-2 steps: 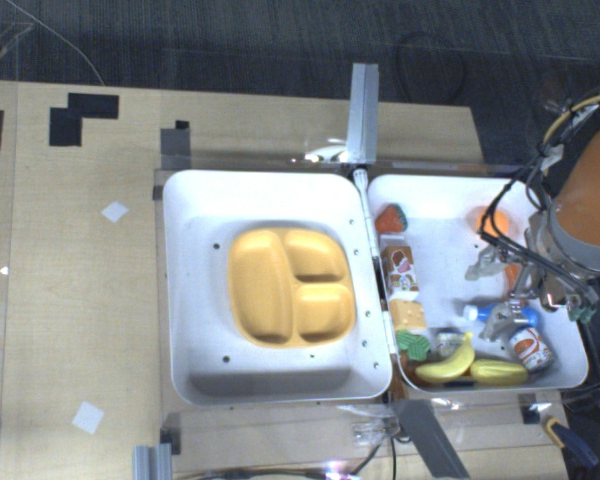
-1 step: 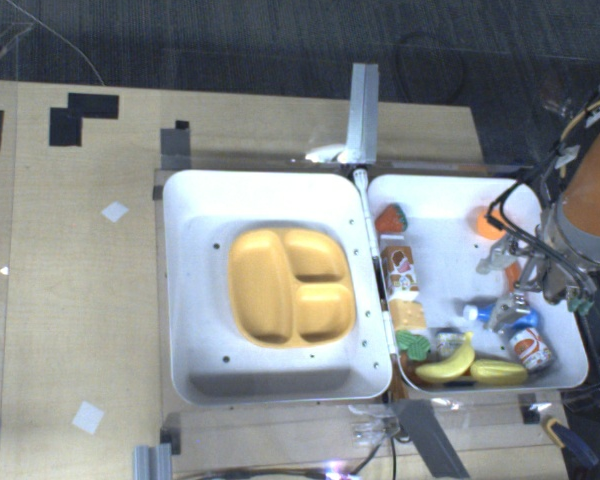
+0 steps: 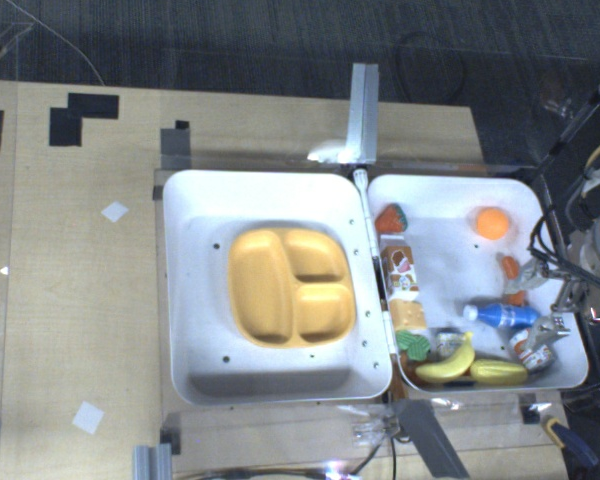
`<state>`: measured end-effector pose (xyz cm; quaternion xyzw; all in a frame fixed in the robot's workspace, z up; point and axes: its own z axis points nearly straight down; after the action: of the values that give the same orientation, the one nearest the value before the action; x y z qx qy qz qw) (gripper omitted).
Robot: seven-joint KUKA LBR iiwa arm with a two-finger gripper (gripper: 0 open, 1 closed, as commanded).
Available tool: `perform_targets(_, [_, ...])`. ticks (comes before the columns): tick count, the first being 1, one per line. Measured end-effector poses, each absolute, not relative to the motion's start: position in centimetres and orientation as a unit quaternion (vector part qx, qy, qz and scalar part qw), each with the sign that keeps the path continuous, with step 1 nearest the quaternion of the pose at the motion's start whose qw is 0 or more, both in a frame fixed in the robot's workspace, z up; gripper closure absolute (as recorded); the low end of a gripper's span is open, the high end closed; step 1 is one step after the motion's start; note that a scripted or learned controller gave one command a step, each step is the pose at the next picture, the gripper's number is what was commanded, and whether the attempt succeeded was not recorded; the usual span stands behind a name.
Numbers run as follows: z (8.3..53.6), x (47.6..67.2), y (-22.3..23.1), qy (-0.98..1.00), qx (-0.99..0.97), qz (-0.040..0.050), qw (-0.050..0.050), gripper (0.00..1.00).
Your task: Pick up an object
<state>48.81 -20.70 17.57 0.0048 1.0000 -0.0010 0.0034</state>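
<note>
i cannot tell how my gripper (image 3: 552,320) is set at the right bin (image 3: 435,196) edge; the blue bottle (image 3: 502,316) lies just left of it, bananas (image 3: 470,364) below the bottle, an orange ball (image 3: 492,224) above it

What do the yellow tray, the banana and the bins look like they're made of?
Yellow tray: likely moulded plastic, matte, with smooth rounded compartments and a uniform colour. Banana: probably a plastic toy, given its slight sheen and even yellow, though the view is too small to be sure. Left bin and right bin: seemingly white plastic, smooth, with rounded corners and soft reflections.
</note>
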Motion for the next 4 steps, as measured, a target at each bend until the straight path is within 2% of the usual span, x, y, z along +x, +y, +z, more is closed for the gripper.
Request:
perform_targets(1, [24.1,49.0,-9.0,0.992,-0.126,-0.0010,0.006,0.00])
perform_targets(2, [16.0,49.9,-16.8,0.972,-0.236,-0.0008,0.002,0.00])
perform_targets(3, [15.2,56.2,-20.5,0.869,-0.494,-0.0020,0.004,0.00])
perform_targets(4, [13.7,48.9,-20.5,0.815,-0.579,-0.0022,0.003,0.00])
